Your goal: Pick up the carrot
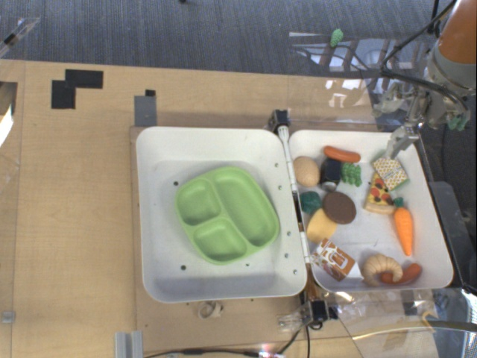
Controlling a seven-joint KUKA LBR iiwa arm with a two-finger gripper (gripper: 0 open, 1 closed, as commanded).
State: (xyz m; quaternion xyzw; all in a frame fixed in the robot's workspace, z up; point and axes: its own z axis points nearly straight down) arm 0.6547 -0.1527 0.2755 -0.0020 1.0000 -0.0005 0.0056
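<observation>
Orange and tapered, the plastic carrot with a green top [403, 229] lies in the right white bin [440, 274], below the metal two-finger gripper [397, 142], well apart. Whether the gripper is clenched or released, I cannot tell. This looks like the approach; next it must descend over the carrot.

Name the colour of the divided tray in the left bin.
Light green, seen plainly in the camera view: the divided tray sits in the left bin.

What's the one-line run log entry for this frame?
gripper: above right bin's far edge | carrot: lying in right bin, untouched | grasp: none
</observation>
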